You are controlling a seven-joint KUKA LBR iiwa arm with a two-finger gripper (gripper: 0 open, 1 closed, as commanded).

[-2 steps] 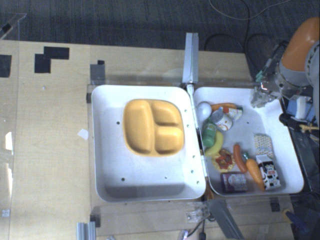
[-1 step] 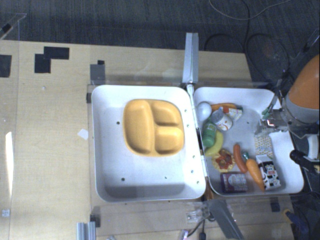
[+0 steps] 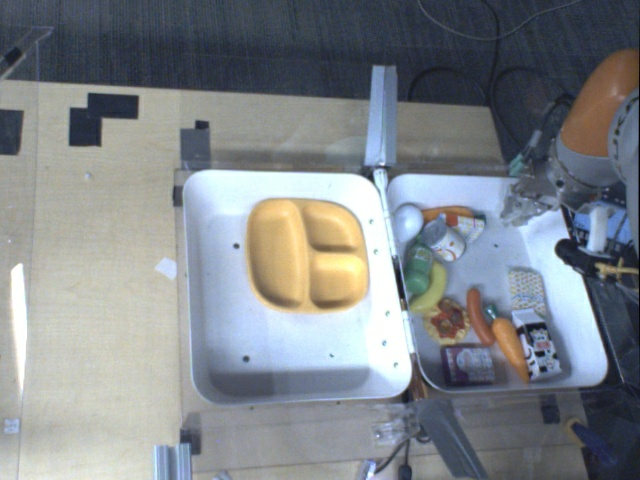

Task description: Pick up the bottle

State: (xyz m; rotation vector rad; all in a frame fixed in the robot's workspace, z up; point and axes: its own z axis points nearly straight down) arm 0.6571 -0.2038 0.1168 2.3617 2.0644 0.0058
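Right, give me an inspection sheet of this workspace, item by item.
Surface: wooden bench bearing a left bin and a right bin.
Job's things: bottle lying in the right bin's far left part.
Clutter: yellow tray in the left bin; banana, carrot, small carton, purple packet in the right bin.
Grippers: gripper over the right bin's far right corner.
Cables: black cable on the floor behind.
Surroundings: dark carpet.

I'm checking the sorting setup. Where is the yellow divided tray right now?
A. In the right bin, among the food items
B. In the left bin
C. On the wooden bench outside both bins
B: the yellow divided tray lies alone in the left bin, apart from the clutter in the right bin.
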